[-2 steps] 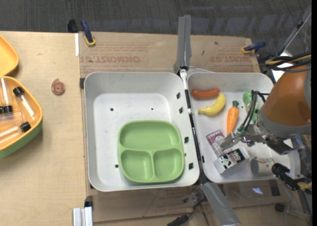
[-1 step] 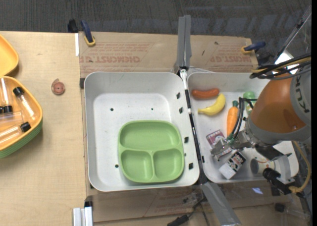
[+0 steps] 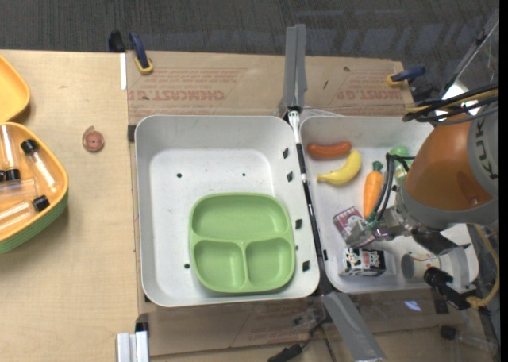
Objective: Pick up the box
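While I reach in from the right, two white bins sit side by side on the bench. The left bin is the bigger one to look at, and it has a green plate with three parts lying in it, toward the near side. The right bin is where I am. My big arm, grey with an orange band, hangs over the right half of that bin and hides some of it. My gripper is down low in the bin, near the front. I cannot tell how my fingers are set.

A box with black and white print lies at the front of the right bin, just below my gripper. A small pink packet lies just to the left of my gripper. Further back there is a carrot, a yellow banana, and a red sausage. A little green thing peeks out by my arm.
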`<state>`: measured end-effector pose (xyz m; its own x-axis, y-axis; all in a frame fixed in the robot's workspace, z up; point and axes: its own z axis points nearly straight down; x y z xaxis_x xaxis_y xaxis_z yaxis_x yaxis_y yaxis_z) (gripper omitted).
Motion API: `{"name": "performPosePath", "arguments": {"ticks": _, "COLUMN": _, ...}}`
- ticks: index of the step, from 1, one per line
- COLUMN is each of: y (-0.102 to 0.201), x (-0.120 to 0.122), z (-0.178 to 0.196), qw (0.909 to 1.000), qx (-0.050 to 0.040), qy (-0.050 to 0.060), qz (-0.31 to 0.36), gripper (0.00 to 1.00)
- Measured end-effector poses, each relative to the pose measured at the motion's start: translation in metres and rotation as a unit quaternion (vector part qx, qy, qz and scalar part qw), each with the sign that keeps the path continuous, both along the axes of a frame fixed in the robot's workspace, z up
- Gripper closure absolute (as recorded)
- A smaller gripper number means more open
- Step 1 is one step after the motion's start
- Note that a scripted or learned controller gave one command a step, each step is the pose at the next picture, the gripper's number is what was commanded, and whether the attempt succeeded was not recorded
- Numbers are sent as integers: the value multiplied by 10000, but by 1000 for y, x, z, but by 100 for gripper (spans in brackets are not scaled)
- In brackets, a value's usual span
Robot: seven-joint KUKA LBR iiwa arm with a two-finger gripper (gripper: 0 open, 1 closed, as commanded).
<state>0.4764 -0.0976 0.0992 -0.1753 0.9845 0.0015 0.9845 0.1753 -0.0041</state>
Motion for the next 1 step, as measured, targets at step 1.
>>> {"name": "performPosePath", "arguments": {"ticks": 1, "y": 72, "x": 1, "z": 91, "qw": 9971, "qx": -11, "qy": -6, "qz": -756, "gripper": 100}}
